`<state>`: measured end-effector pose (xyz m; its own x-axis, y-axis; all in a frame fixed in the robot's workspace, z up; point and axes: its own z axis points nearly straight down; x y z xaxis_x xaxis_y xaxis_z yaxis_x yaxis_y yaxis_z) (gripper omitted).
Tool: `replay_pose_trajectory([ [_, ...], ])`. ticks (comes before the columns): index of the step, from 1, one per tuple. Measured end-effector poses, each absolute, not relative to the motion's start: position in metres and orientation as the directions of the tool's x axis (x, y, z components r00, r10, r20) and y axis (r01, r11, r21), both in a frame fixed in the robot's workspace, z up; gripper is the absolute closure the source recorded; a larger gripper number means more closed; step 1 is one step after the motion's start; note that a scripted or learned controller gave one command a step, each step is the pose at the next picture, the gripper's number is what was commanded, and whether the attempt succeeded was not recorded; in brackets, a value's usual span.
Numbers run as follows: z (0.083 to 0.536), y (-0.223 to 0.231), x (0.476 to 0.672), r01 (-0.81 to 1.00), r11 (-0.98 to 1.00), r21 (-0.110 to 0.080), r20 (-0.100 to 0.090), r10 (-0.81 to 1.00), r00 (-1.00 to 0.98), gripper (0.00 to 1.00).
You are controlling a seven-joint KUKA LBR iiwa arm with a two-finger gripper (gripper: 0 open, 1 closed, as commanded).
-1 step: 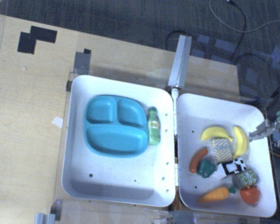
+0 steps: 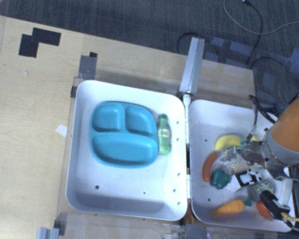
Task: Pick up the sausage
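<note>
Two white bins sit side by side on a wooden bench. The left bin (image 2: 120, 196) holds a blue divided plate (image 2: 123, 134) near its far edge, with a green bottle (image 2: 163, 134) touching the plate's right side. In the right bin (image 2: 194, 207), the sausage (image 2: 209, 166), reddish-orange, lies near the left edge, just beside a teal cup (image 2: 220, 179). A banana (image 2: 228, 142) lies farther back. A carrot (image 2: 229, 207) rests near the front edge. The gripper (image 2: 239, 162) hangs over the bin's middle, right of the sausage; whether its fingers are open or closed cannot be told.
</note>
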<state>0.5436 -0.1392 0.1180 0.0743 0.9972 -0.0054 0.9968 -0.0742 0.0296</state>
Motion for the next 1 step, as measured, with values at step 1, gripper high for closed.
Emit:
replay_pose_trajectory([
  [1,0.1177,-0.1394,0.5433,0.997,-0.074,0.029,-0.006,0.997,0.075,0.00],
])
